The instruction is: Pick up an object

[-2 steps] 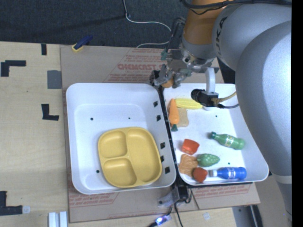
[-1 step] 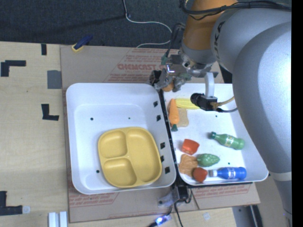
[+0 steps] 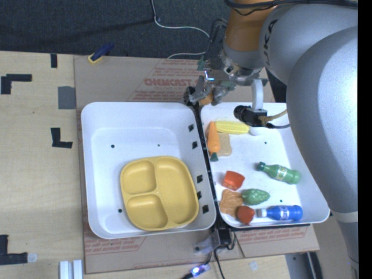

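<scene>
White plastic bins sit side by side on the counter. The left bin (image 3: 99,127) holds just a yellow divided plate (image 3: 158,192), while the right bin (image 3: 302,205) gathers the pickable clutter: a toy carrot (image 3: 213,136), corn cob (image 3: 232,127), green bottle (image 3: 279,172), blue bottle (image 3: 282,213) and a red pepper piece (image 3: 233,179). The hand (image 3: 204,93) hangs over the far end of the shared rim, above and short of the carrot. It grips nothing visible; how far it is parted I cannot tell. Likely it is poised for a descent.
</scene>
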